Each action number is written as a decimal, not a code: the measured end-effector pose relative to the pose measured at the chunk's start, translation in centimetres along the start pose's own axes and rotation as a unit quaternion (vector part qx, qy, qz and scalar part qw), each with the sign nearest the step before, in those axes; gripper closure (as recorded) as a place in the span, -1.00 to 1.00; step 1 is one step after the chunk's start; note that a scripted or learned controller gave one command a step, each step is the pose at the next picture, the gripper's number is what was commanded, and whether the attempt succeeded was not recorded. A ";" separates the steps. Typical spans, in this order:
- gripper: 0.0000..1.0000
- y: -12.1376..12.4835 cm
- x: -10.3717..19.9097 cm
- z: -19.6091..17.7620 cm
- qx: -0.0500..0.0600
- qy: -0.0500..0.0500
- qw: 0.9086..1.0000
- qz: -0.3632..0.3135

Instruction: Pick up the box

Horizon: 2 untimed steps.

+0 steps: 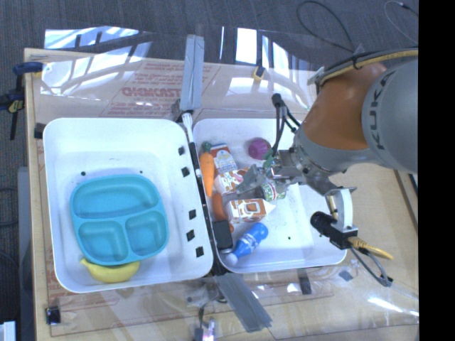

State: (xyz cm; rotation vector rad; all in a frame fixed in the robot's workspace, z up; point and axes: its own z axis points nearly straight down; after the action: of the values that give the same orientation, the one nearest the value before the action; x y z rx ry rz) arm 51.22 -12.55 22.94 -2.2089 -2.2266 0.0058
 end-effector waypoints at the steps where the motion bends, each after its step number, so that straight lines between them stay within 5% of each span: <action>1: -1.00 6.5 -6.2 7.9 0.000 0.000 0.998 0.055; 2: -1.00 12.8 -6.1 13.1 -0.005 -0.001 0.999 0.050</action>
State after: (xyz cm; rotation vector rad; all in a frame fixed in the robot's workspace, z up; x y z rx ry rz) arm 64.03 -18.54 9.79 -2.3230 -2.1200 -0.0043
